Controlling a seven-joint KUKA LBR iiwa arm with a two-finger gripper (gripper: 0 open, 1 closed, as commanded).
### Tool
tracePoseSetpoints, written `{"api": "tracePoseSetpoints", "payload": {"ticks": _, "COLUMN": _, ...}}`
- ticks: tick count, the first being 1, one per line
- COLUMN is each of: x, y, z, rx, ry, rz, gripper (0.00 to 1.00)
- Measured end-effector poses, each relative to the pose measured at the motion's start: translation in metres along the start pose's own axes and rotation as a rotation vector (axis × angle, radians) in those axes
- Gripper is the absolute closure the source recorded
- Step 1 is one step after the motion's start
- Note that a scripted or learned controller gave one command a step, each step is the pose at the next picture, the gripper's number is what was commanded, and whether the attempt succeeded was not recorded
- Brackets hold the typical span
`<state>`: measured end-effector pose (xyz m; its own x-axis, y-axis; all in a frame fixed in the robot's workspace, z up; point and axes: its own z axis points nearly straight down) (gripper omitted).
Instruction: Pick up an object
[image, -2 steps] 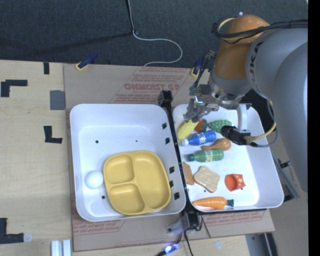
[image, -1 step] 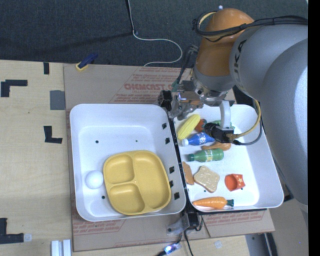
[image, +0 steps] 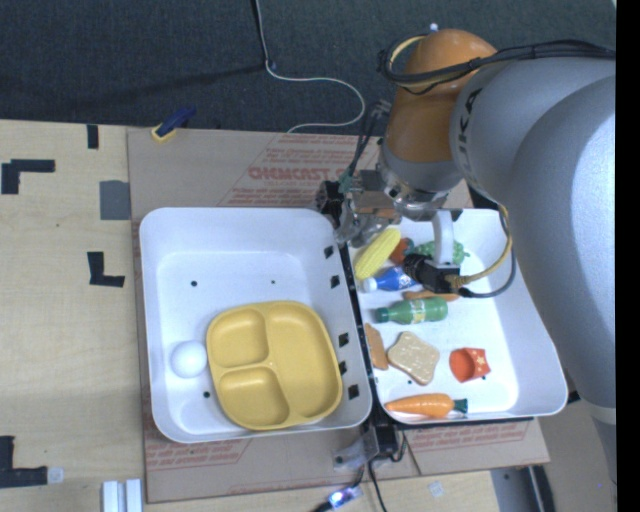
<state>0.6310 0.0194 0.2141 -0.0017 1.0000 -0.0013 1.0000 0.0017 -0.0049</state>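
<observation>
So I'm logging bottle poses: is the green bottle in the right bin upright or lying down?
Lying down. The green bottle rests on its side on the right bin floor, long axis running left to right.

The light wooden surface (image: 60, 330) carries a brown cardboard sheet (image: 250, 170) with red print. Two shallow white plastic bins sit side by side on the sheet: the left bin (image: 175, 250) and the right bin (image: 530, 370), edges touching.

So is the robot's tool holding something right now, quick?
Tool: cannot be told. It hangs over the right bin, near the yellow corn.
</observation>
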Motion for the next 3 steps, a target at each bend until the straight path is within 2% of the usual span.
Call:
{"api": "tracePoseSetpoints", "payload": {"ticks": 1, "x": 0.009, "y": 0.004, "z": -0.018, "rx": -0.003, "ry": 0.002, "rz": -0.001, "gripper": 1.0}}
{"api": "tracePoseSetpoints", "payload": {"ticks": 2, "x": 0.003, "y": 0.001, "z": 0.001, "rx": 0.0, "ry": 0.0, "rz": 0.0, "gripper": 1.0}}
{"api": "tracePoseSetpoints", "payload": {"ticks": 3, "x": 0.006, "y": 0.002, "z": -0.02, "rx": -0.004, "ry": 0.002, "rz": -0.001, "gripper": 1.0}}
